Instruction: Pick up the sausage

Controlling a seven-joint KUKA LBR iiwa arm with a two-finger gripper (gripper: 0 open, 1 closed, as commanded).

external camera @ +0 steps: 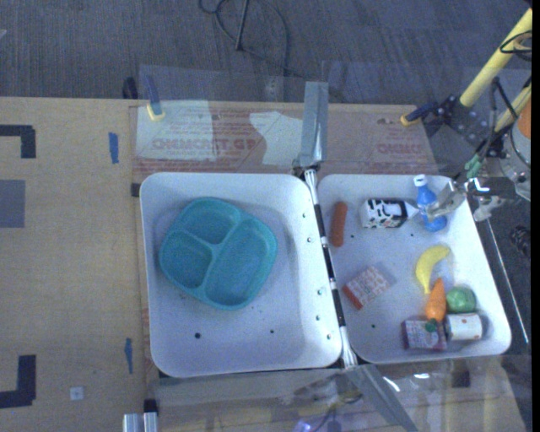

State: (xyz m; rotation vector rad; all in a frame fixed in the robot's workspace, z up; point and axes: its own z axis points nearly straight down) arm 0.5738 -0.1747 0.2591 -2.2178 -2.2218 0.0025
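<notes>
Teal divided plate (218, 251) in left bin (169, 337); banana (431, 264), carrot (435, 299) in right bin (380, 337).

A robotics lab: two white bins (228, 354) sit on a cardboard-covered bench (67, 253) marked with black and blue tape, clear shields at twelve o'clock, cables (253, 25) on grey carpet beyond.

Glossy teal plastic plate (218, 252)
</notes>
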